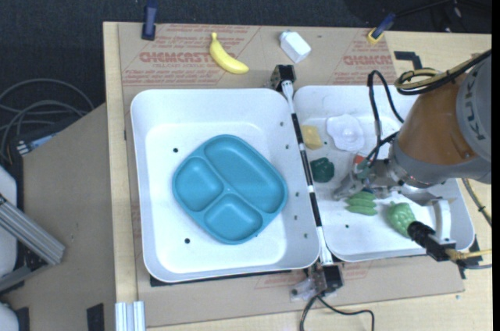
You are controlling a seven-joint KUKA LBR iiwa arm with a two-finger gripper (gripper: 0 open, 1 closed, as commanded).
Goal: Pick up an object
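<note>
My gripper (353, 183) is down inside the right bin (367, 243), near its middle. Just below it lies a light green object (362, 204), very close to or touching the gripper. To its left sits a small dark green piece (321, 168). A pale yellow piece (312, 137) lies by the bin's left wall, and a clear white object (346, 132) lies behind the gripper. A bumpy green object (401, 218) rests at the front right, partly under the arm.
The left bin (156, 126) holds a blue divided tray (228, 186). On the bench behind the bins lie a banana (226, 57) and a small white block (295, 47). Cables hang off the arm (437, 130) over the right bin's far side.
</note>
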